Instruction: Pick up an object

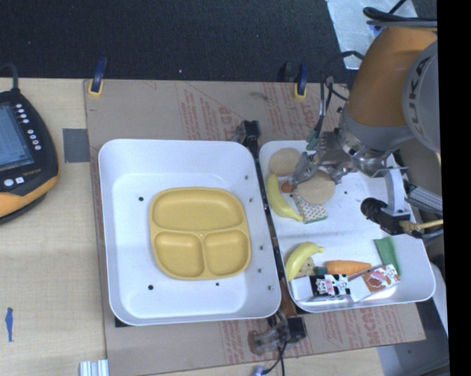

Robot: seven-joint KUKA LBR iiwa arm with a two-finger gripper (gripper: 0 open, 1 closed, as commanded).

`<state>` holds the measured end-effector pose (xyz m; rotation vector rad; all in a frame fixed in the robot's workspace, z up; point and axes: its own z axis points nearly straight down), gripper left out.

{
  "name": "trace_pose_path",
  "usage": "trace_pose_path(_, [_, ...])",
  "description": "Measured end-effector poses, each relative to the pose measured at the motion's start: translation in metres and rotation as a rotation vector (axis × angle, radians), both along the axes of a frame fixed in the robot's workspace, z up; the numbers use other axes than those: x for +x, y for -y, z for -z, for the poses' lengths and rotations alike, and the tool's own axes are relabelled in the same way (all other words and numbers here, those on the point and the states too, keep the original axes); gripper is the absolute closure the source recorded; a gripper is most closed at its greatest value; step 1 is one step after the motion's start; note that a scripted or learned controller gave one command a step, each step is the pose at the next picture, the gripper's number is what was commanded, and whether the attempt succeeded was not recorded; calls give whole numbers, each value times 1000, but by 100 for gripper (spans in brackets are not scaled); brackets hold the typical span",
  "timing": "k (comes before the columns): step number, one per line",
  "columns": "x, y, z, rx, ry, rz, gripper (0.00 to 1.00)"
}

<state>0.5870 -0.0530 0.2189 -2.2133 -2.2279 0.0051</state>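
Claw (306, 173) low in right bin's (421, 292) crowded far corner, beside banana (280, 201).

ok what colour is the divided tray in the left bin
Yellow; the divided tray shows best in the camera view.

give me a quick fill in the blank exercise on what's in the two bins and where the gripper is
1. The left bin holds a yellow tray with ____ compartments.
2. The carrot lies in the ____ bin, next to a banana.
3. The gripper is down over the ____ end of the right bin, near another banana.
4. The handheld controller with a screen sits to the camera's ____ of both bins.

Missing words: three; right; far; left
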Motion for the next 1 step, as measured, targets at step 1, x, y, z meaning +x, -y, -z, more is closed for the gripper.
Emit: trace_pose_path(1, [-28,-45,-9,0,-2,-1,100])
